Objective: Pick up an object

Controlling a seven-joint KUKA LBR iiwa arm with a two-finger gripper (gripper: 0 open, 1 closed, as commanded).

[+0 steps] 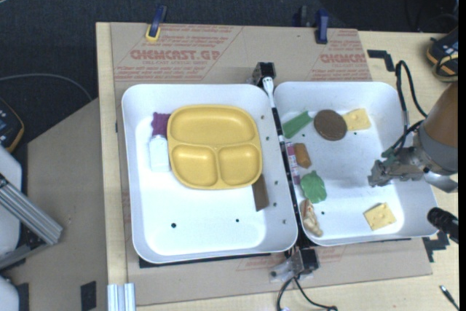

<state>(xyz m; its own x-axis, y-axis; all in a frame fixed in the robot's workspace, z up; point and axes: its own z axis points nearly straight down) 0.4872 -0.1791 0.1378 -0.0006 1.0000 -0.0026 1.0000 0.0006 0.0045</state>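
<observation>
Cheese slice (379, 215) lies in the right bin (349, 233), just below my tool (384, 175); I cannot tell whether the tool is open, though it carries nothing visible.

Yellow divided plate (215, 146), brown disc (330, 125), green leaf (314, 187), white bins (196, 244).

Seemingly open floor amid right bin (342, 89) clutter
</observation>
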